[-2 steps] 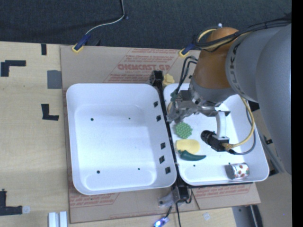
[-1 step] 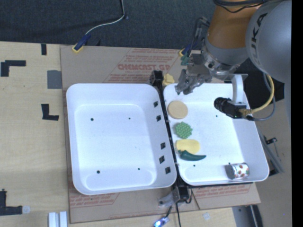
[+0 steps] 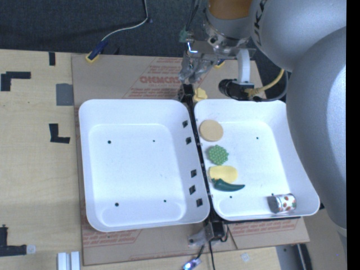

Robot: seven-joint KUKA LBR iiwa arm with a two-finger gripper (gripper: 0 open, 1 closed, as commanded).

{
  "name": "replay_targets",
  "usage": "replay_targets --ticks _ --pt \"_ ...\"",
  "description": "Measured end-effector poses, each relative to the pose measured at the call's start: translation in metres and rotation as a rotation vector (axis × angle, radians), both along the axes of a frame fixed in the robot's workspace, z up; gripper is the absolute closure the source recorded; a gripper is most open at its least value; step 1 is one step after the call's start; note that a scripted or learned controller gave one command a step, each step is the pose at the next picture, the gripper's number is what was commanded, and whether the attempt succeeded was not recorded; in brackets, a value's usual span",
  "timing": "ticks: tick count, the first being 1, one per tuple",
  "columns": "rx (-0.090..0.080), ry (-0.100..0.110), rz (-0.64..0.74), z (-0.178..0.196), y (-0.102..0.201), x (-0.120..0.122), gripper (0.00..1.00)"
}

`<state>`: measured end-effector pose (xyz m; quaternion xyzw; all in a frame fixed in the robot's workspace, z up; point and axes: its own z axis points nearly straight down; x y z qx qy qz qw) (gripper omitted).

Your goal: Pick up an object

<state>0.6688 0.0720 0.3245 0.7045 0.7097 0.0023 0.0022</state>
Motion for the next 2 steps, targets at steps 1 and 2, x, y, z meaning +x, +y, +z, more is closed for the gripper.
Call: replay_targets --ticks 1,2 --pt "-0.001 0.014 -0.001 -0.087 0.06 -0.002 1.0" --pt "0.0 0.009 -0.001 -0.108 0.126 -0.002 1.0"
